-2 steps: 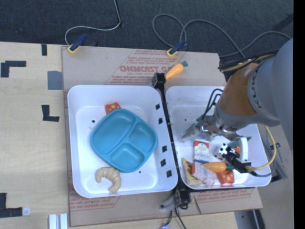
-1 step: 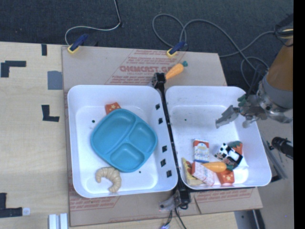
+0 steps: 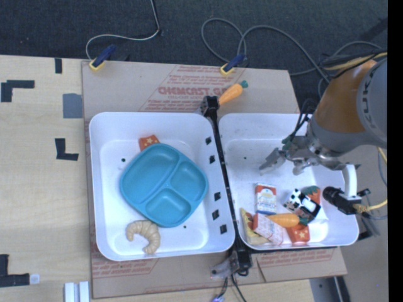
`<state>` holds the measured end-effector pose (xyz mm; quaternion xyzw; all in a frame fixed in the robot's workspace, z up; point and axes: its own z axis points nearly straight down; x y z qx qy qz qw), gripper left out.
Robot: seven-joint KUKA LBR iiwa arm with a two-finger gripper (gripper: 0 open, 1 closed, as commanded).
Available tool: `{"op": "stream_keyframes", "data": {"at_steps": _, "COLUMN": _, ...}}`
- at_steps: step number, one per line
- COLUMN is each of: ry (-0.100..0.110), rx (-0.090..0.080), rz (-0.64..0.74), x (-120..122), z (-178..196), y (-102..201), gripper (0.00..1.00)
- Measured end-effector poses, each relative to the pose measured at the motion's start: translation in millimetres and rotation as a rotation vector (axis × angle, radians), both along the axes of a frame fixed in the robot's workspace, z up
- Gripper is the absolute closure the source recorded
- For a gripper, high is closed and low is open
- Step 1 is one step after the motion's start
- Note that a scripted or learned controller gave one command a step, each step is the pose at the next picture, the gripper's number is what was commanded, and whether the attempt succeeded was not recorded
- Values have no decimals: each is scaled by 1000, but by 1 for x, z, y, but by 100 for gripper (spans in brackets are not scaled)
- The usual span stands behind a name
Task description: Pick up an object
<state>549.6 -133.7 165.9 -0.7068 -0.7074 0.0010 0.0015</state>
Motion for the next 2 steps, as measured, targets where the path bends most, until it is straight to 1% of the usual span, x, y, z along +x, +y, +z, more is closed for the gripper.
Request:
{"op": "stream_keyframes", "data": {"at_steps": 1, "ry": -6, "rx": -1, "rz": 0, "x": -5, "z": -80, "y": 5, "gripper": 0}}
{"op": "stream_keyframes", "data": {"at_steps": 2, "ry": -8, "rx": -5, "rz": 0, "x": -4, "z": -70, "y": 4, "gripper": 100}}
